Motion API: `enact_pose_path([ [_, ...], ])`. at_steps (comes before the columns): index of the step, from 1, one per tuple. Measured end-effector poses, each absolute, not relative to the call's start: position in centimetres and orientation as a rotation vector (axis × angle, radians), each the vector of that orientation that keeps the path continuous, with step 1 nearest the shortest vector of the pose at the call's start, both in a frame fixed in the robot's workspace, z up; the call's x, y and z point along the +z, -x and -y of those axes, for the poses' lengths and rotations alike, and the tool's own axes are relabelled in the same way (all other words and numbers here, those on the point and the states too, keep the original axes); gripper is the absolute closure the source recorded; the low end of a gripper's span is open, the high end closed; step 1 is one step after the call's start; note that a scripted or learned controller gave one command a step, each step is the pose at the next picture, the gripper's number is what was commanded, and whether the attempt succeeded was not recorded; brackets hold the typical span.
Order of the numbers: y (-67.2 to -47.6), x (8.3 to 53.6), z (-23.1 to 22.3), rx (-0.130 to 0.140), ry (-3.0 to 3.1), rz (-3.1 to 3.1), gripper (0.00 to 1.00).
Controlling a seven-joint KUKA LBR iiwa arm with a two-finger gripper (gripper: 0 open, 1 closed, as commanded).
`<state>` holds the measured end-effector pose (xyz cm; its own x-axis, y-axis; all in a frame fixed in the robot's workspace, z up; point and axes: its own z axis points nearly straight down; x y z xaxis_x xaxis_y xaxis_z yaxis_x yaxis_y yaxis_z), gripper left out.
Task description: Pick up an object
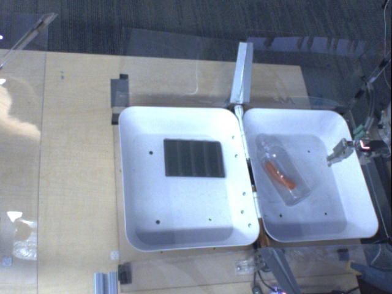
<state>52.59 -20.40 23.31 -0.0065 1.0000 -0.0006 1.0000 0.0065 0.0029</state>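
Left bin held a dark ribbed pad. Right bin held a clear bottle with an orange insert, lying diagonally left of centre. Gripper sat at the right rim; jaw state could not be told.

No text, label, brand, number or sign can be read anywhere in the frame. The clear bottle in the right bin carries an orange patch, but no letters can be made out on it. The dark ribbed panel in the left bin bears no markings, and the wooden bench is plain.
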Motion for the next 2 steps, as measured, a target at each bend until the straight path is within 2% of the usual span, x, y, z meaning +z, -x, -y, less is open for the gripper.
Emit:
enact_pose_path([
  [1, -56.1, 11.6, 15.2, 0.006, -2.001, -2.412, 0.0],
  [2, -51.2, 9.5, 12.5, -0.005, -1.862, -2.467, 0.0],
])
